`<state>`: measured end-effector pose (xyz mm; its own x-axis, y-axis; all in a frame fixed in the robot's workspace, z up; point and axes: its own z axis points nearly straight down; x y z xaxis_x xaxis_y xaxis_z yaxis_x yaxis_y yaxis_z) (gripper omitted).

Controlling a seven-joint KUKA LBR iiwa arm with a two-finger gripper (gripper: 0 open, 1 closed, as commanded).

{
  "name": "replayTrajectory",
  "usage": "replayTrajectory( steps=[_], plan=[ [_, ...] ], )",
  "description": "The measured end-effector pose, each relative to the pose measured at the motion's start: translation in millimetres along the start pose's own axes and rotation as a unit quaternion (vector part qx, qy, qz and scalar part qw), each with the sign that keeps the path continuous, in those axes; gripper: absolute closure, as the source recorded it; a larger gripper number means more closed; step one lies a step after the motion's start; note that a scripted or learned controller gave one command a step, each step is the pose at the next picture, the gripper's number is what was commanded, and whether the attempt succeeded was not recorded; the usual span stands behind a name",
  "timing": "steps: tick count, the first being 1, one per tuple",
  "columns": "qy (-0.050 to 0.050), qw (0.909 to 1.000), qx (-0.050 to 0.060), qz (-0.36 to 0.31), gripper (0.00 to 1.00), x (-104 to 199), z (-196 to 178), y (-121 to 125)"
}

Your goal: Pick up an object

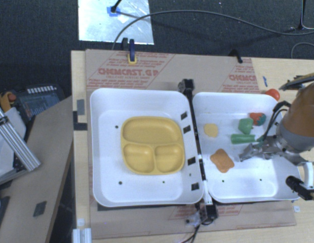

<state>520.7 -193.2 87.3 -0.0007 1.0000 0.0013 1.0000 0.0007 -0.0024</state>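
Right bin (233,189): two green pieces (244,131) (perhaps), two orange pieces (222,160).

Two white bins (104,103) — one yellow tray (150,144), five small pieces (221,160).

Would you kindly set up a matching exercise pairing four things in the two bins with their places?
Things:
1. yellow divided plate
2. pale yellow piece
3. orange piece
4. green piece

Places:
A. right bin, at the gripper's upper left
B. left bin's middle
C. right bin, toward the bottom, near the divider
D. right bin, upper part, near the divider

Pairs: 1-B, 2-D, 3-C, 4-A
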Motion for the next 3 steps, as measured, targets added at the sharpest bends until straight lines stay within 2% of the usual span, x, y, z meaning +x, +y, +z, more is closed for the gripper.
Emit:
replayTrajectory(
  steps=[1, 2, 3],
  plan=[
    [-0.002, 1.0000, -0.003, 0.000, 1.00, -0.9, -13.5, 1.6],
    [-0.002, 1.0000, -0.004, 0.001, 1.00, -3.2, -61.1, -4.9],
    [-0.002, 1.0000, -0.006, -0.002, 1.00, -2.5, -123.2, 4.0]
  ],
)
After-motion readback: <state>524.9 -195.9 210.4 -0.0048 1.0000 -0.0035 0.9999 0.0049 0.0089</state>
